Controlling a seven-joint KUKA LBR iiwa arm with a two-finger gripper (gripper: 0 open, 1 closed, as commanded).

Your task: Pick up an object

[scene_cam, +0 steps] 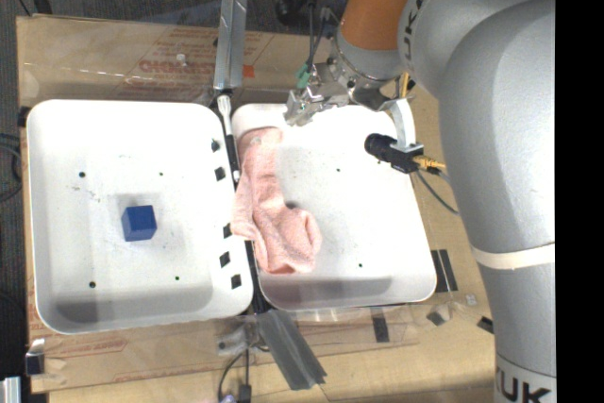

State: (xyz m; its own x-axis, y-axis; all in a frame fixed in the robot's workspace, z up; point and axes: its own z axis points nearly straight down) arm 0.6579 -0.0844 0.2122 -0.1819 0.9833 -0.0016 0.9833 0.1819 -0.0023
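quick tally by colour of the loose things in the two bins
blue: 1, the blue cube in the left bin
pink: 1, the pink cloth along the left side of the right bin
total: 2

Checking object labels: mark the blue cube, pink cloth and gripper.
blue cube (140,223): camera view, middle of its top face, left bin.
pink cloth (274,217): camera view, mid-fold, right bin's left side.
gripper (300,107): camera view, at its fingertips, over right bin's far edge.
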